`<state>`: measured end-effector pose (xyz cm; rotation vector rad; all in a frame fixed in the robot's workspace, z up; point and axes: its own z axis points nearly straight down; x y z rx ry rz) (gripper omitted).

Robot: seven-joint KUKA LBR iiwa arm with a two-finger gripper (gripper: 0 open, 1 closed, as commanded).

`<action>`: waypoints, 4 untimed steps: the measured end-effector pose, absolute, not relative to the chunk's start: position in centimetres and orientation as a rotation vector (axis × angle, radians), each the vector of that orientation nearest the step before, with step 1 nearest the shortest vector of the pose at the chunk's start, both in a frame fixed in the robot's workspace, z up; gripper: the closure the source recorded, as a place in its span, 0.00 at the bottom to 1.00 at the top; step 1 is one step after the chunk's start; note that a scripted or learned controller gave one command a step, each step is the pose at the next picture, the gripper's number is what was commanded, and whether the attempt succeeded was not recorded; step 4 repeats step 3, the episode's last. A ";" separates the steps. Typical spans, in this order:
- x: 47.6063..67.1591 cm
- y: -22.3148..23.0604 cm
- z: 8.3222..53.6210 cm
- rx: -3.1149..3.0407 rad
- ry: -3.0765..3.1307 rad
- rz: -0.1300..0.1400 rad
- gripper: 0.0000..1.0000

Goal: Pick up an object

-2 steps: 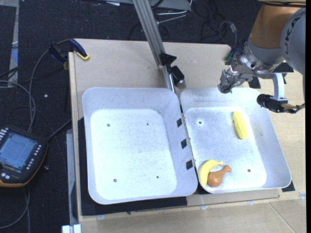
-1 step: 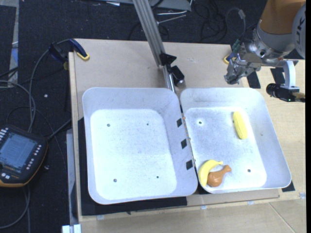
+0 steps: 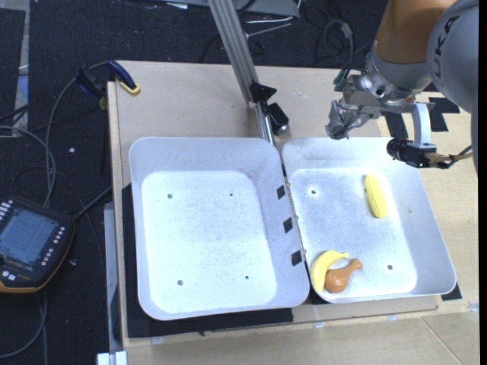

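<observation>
Camera view: gripper [image 3: 340,125] hangs over the far edge of the right bin [image 3: 430,226], closer to that bin's far-left corner than its far-right one. Can't tell how wide it's set. From this slant the tip is a dark lump against the bench [image 3: 190,105]. Arm [image 3: 456,44] reaches in from the right, orange band above the wrist.

Pick candidates, all three in the right bin:
- corn cob [image 3: 374,196]: yellow, lying flat on its own, toward the right edge, in the far half of the bin. Long axis runs roughly far-to-near. Nearest item to the gripper, but clearly apart from it.
- banana [image 3: 326,263]: yellow, curved, at the near edge, close to the near-left corner.
- drumstick [image 3: 341,274]: orange-brown, touching the banana on its right side, also by the near edge. Can't tell if it lies on the banana or just against it.

The banana/drumstick pair is well apart from the corn cob and from the gripper.

Left bin [image 3: 139,204] butts against the right bin; black tabs [image 3: 288,224] sit along the seam between them. Aluminium post [image 3: 232,36] rises from the bench's far edge, just behind that seam. Blue and yellow clamp [image 3: 122,78] at the bench's far-left corner. Teach pendant [image 3: 27,242] is off the bench, out past its left edge, cables around it.
</observation>
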<state>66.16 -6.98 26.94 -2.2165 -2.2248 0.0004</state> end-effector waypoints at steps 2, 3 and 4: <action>66.6 4.2 24.8 -2.216 -2.225 0.001 1.00; 67.1 9.3 23.5 -2.216 -2.225 0.001 1.00; 67.1 9.3 23.5 -2.216 -2.225 0.001 1.00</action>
